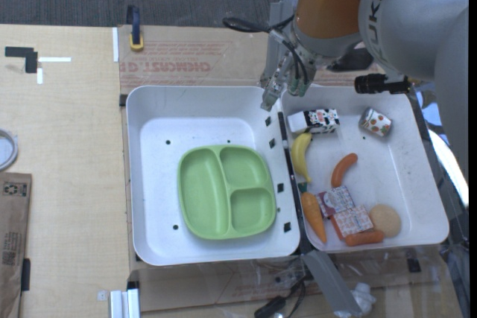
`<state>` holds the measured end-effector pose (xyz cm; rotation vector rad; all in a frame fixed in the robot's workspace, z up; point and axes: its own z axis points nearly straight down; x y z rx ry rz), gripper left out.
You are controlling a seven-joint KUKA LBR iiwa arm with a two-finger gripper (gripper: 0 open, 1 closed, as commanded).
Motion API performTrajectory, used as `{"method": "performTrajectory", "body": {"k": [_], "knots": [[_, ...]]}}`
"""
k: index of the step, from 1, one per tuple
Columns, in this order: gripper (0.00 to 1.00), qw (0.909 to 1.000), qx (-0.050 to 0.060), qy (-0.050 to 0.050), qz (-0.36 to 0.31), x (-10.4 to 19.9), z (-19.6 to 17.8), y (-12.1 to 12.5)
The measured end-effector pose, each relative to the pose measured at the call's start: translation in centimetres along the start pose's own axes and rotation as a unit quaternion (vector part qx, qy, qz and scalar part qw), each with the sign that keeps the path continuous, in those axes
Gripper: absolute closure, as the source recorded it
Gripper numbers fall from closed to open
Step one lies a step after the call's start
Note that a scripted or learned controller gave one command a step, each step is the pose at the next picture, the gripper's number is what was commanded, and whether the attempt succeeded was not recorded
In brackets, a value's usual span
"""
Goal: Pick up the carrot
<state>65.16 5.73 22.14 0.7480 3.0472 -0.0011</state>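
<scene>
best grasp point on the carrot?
Take the carrot mid-body from straight above, claw closing across its width. It lies flat along the right bin's left wall, thick end toward the banana, so wall-side clearance looks tight.

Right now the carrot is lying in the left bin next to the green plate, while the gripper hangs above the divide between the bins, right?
Not quite. The carrot lies in the right bin, along its left wall, below the banana. The green plate sits alone in the left bin. The camera view shows this; the gripper does hang above the divide.
</scene>
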Motion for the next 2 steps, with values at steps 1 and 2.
{"method": "performTrajectory", "body": {"k": [1,2], "knots": [[1.0,0.9892,0.0,0.001,-0.147,-0.9,2.9,-4.6],[1.0,0.9441,-0.001,-0.001,-0.33,-4.7,2.9,-8.6]]}}
